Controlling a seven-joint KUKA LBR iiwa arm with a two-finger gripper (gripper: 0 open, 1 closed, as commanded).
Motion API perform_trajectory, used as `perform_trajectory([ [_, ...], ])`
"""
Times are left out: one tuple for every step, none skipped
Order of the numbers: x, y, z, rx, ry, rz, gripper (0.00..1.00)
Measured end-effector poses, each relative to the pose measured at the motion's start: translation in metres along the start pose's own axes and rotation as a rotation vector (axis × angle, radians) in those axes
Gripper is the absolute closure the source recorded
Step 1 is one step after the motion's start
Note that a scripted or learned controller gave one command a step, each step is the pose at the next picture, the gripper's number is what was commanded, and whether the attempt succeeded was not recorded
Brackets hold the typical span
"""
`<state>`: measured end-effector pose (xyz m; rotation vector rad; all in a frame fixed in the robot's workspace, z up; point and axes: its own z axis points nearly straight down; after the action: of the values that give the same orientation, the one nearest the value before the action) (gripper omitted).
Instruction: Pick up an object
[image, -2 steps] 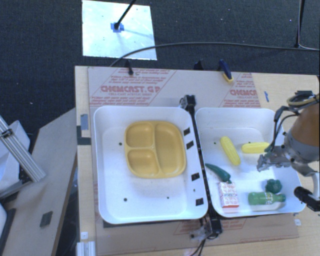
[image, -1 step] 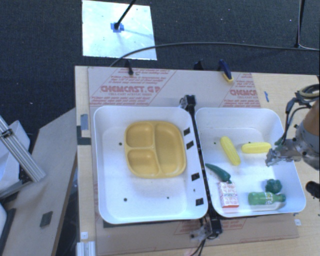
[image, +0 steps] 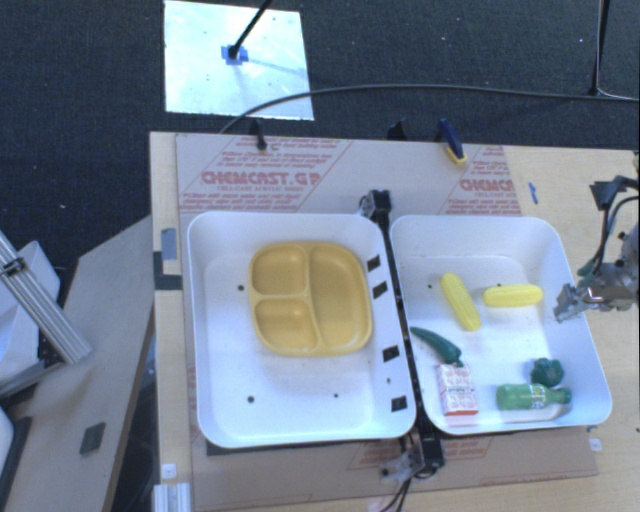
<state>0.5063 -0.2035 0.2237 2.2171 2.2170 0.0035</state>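
Nothing had been picked up at this moment, as far as could be judged. The jaws (image: 568, 303) were seen at the right rim of the right bin (image: 500, 235), just above its edge, and no object was seen between them. Whether they were released or clenched could not be told, since that part of the view was small and blurred.

All the candidate objects were lying on the floor of the right bin. A yellow corn cob (image: 460, 301) was lying near the middle, with a second yellow piece (image: 513, 295) just beside it toward the jaws. A green pepper (image: 436, 343) was placed near the divider between the bins, and a small red and white carton (image: 457, 389) was set just below it. A green bottle (image: 533, 397) was lying on its side along the near wall, with a dark green lump (image: 546, 371) just above it.

A yellow compartment plate (image: 308, 298) was resting in the left bin (image: 225, 300), well apart from the arm.

The whole task was judged to remain: descent onto an object, closure, and lifting.
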Motion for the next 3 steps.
perform_trajectory([
  [0.0,0.001,-0.024,0.002,0.001,-0.004,1.0],
  [0.052,0.003,-0.011,0.004,0.003,-0.008,1.0],
  [0.108,-0.003,-0.001,0.006,0.004,-0.009,1.0],
])
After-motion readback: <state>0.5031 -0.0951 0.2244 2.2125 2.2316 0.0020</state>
